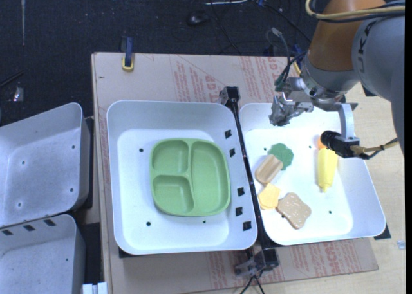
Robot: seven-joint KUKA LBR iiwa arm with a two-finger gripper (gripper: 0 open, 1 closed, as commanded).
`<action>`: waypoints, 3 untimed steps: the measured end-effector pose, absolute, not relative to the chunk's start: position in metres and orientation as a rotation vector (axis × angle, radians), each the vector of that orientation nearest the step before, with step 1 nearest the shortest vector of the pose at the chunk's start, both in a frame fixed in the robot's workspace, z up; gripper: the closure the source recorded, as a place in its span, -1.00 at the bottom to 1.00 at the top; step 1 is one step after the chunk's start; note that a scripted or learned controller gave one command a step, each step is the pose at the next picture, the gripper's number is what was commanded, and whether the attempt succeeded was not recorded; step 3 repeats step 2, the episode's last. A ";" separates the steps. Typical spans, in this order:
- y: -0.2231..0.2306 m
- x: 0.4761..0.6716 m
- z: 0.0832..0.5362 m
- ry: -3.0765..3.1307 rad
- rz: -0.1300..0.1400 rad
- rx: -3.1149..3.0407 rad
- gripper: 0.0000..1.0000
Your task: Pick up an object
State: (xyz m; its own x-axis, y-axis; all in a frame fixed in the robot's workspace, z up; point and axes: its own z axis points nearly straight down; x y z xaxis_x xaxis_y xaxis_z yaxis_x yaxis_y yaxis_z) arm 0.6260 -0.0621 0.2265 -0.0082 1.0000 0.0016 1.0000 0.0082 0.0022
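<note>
Toast slice [294, 210] lay well apart from the gripper [282, 114]; clustered food risked a glancing miss. Finger state: undeterminable.

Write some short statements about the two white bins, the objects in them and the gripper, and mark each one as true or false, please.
1. The green plastic tray with three compartments lies in the left white bin. True.
2. The yellow banana-shaped toy lies inside the green tray. False: it lies on the floor of the right white bin, far from the tray.
3. The gripper is above the far edge of the right bin. True.
4. The tan toast-shaped toy is held between the gripper's fingers. False: it lies on the bin floor, near the front.
5. The green broccoli-shaped toy is beside the beige bread-shaped toy. True.
</note>
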 end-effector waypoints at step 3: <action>0.055 0.618 0.225 2.232 0.000 2.214 1.00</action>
